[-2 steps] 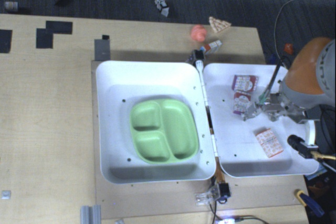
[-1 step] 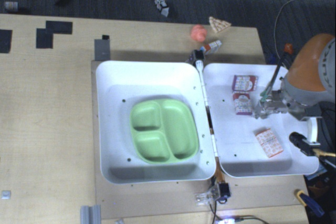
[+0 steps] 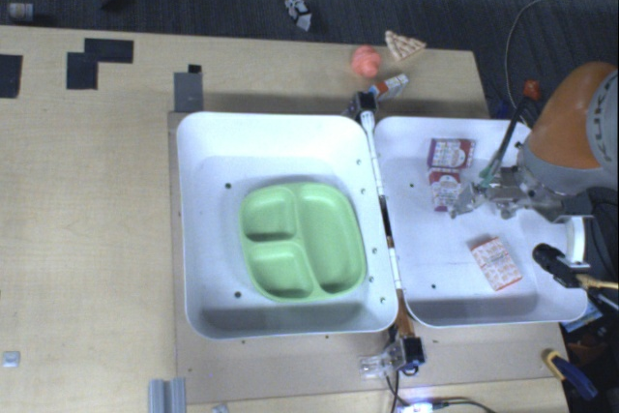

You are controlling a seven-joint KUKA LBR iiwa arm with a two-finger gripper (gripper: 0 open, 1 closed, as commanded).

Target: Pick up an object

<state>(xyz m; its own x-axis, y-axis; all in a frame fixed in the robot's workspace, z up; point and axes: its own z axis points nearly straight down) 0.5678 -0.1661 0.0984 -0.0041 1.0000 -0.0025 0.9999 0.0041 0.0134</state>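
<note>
The gripper hangs low over the right bin, reaching in from the right under the arm's orange band. Whether it is apart or together cannot be told; nothing visibly sits in it. Just left of its tip lies a red-and-white packet, close to touching, with a second red-and-white packet just beyond that, toward the bin's far wall. Nearer the camera and slightly right of the tip lies an orange-patterned packet, apart from it. Well left, the left bin holds a green divided tray.
</note>
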